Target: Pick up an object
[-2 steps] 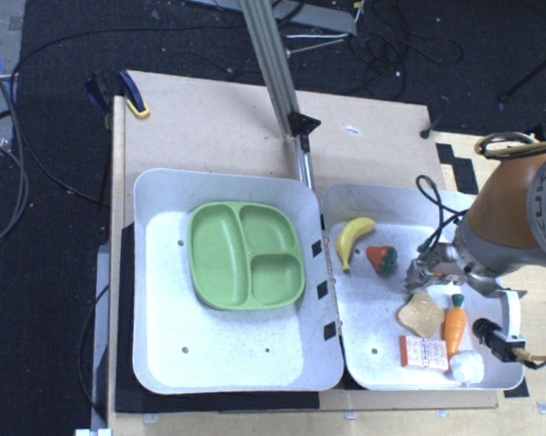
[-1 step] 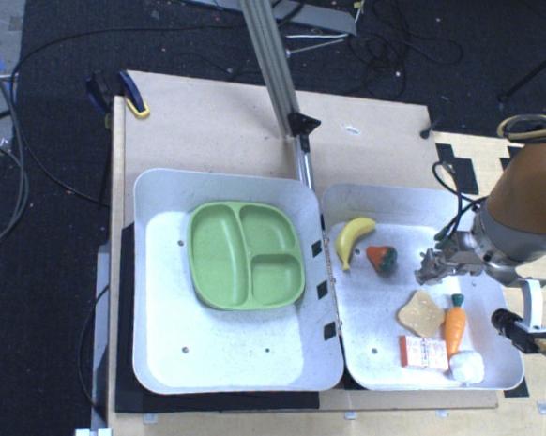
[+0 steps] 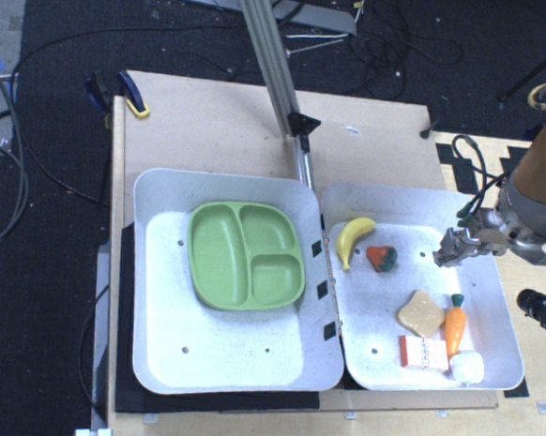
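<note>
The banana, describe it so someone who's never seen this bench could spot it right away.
Look at the right-hand white bin, the one without the green divided plate. Near that bin's upper left corner, close to the divider between the bins, lies the banana. It is the bin's only yellow, curved item, just left of a small red and green piece.

Overhead slanted view of a workbench w/ a pale tan wooden top (image 3: pixel 224 129), lit evenly, no hard shadows. Bench sits on a dark speckled floor (image 3: pixel 45 241) that fills the left side and top of the scene. Thin black cables (image 3: pixel 52 40) loop across that floor at left and along the top. A grey metal pole (image 3: pixel 271 57) slants down from top centre to the bench middle, ending at a black clamp (image 3: pixel 302 125). A small blue and yellow clamp (image 3: pixel 132 96) grips the bench's back left corner. Black cable (image 3: pixel 471 157) coils on the bench at right. A black mat (image 3: pixel 121 379) edges out at the bench front left.
</note>
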